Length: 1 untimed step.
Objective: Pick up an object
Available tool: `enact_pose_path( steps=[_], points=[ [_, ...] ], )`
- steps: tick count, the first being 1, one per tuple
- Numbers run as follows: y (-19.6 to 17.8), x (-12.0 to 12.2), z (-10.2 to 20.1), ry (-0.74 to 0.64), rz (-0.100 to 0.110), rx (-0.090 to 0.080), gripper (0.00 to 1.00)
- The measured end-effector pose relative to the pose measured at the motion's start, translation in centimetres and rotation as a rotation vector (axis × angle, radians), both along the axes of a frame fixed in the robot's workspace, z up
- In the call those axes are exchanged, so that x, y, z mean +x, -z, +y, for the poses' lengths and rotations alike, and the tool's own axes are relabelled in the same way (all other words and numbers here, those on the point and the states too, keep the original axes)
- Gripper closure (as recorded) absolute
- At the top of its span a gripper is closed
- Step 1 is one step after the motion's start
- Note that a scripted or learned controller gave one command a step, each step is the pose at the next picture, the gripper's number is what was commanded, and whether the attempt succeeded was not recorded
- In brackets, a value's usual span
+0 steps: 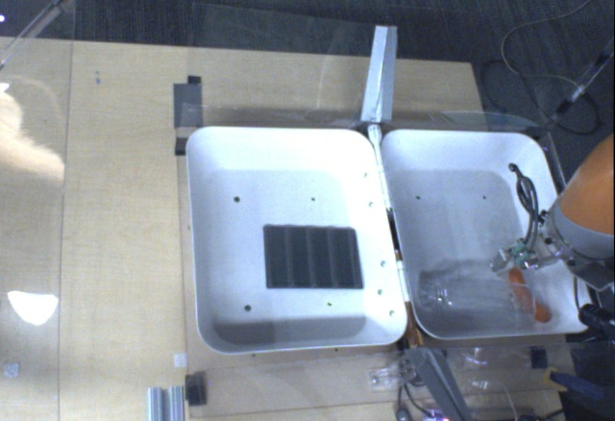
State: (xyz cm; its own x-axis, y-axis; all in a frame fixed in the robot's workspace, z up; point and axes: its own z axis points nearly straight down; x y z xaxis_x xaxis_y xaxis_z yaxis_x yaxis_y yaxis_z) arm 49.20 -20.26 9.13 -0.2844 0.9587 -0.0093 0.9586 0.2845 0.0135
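Far left: bare wooden bench [115,217], with bright glare patches on it. Small dark bracket [191,102] just beyond the far left corner of the first bin.

Then the left bin [221,152], white and shallow, with rounded corners. Holds one thing: a dark ribbed block [312,257], rectangular and flat on the floor. Lies a little nearer than the middle, apart from all four walls. Much open floor around it, most on the far side and on the left; less on the near side.

Between the bins: a grey metal post [381,73], going from the shared far corner away over the bench. Rims of the two bins touching, or almost touching, along the whole shared edge.

Then the right bin [432,160], also white. Holds a clear cup [459,289], on its side close to the near wall and hard to see against the white. Right of it, a small orange piece [531,303] in the near right corner, close to both walls. Far half and left side of this bin open.

Gripper [524,260] low over the near right part of the bin, just beyond the orange piece and right of the clear cup. Cannot tell whether wide or narrow, nor whether holding anything. A thin black cable [524,186] goes from it toward the far wall. Arm [591,203] with the orange band over the right rim.
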Motion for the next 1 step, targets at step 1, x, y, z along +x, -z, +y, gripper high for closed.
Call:
enact_pose_path(
  steps=[1],
  points=[
    [0.0, 0.0, 0.0, 0.0, 0.0, 0.0, 0.0]
  ],
)
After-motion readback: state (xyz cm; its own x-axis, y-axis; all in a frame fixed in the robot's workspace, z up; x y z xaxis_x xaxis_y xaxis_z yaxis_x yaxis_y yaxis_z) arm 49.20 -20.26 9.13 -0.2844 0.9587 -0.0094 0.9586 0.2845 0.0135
